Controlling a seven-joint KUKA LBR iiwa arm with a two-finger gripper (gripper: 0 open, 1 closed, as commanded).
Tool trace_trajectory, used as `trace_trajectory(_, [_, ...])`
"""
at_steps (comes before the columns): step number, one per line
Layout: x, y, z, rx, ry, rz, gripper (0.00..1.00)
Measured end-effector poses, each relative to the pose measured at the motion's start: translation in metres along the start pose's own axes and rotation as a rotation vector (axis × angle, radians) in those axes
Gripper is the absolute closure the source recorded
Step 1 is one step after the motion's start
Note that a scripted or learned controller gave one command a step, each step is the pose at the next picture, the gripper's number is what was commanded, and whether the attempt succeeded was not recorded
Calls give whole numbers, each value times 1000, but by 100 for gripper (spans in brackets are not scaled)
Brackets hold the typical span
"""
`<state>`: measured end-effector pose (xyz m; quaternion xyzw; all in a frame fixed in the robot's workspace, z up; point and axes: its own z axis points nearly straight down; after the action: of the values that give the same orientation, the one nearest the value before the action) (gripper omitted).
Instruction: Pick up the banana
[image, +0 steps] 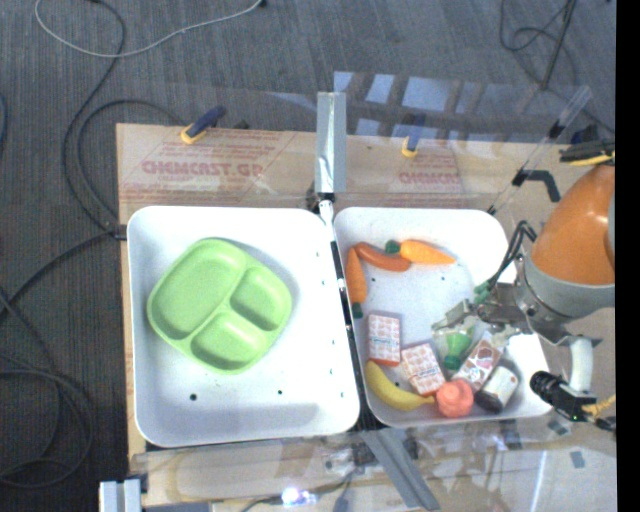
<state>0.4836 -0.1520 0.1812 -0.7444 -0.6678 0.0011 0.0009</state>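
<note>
Camera view: your gripper (468, 318) is hovering in the right bin (500, 228), jaw state indiscernible; banana (392, 390) is lying at the front wall, where crowding cards (422, 366) are risking a mis-grasp.

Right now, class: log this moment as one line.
task: pick up banana | banana: lying in right bin, front, not held | gripper: over right bin, apart from banana | green plate: left bin

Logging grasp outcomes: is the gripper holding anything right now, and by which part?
Cannot be told. The gripper sits low among clutter in the right bin; the banana lies apart, untouched.
</note>
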Motion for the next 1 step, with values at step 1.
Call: trace_trajectory(1, [-46,10,58,-13,7,257,0])
